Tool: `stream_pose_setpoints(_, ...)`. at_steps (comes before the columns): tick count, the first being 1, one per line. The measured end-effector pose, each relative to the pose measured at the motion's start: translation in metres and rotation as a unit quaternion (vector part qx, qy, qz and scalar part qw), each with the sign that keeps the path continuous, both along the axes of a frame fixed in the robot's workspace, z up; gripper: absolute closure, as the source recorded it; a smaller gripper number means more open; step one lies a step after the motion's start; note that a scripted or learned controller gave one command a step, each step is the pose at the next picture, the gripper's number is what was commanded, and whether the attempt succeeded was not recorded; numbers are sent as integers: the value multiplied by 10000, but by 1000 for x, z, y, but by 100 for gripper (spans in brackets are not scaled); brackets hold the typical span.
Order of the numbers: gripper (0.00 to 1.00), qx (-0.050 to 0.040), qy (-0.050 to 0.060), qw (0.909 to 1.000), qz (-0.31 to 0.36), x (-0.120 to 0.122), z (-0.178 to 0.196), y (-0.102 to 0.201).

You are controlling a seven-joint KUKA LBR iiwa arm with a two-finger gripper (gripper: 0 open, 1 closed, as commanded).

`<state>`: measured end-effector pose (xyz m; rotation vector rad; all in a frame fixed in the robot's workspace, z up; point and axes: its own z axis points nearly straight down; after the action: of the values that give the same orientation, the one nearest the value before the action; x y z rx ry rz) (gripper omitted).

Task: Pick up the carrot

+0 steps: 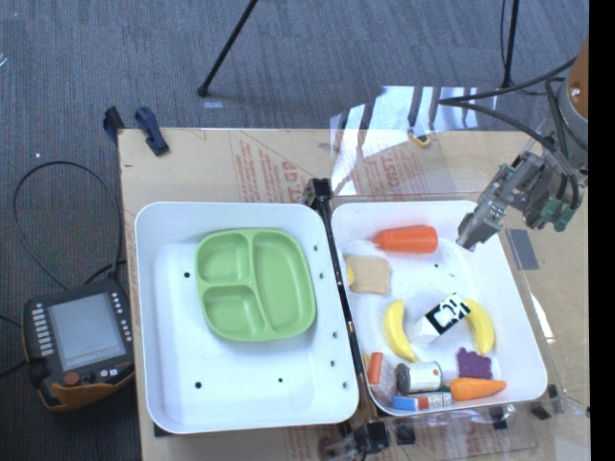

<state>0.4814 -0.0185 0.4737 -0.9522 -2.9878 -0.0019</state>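
Observation:
A fat orange-red carrot (405,240) lies on its side near the back of the right bin (509,286). A smaller orange carrot-like piece (476,389) with a pointed tip lies at that bin's front right corner. My gripper (476,230) hangs over the back right part of the right bin. It slants down to the left, and its tip is a short way right of the fat carrot, apart from it. Nothing shows in its grasp.
The right bin also holds a bread slice (369,274), two bananas (398,329) (482,327), a black-and-white carton (445,315), a purple piece (473,363), a can (419,377) and a marker (423,402). A green divided plate (257,283) lies in the left bin (173,373).

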Motion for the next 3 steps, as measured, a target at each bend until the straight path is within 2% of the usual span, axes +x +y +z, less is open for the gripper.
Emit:
stream_pose_setpoints(1,0,0,2,10000,2,0,0,0)
stream_pose_setpoints(2,100,7,6,10000,15,3,9,1)
stream_pose_setpoints(3,0,7,9,10000,19,3,8,1)
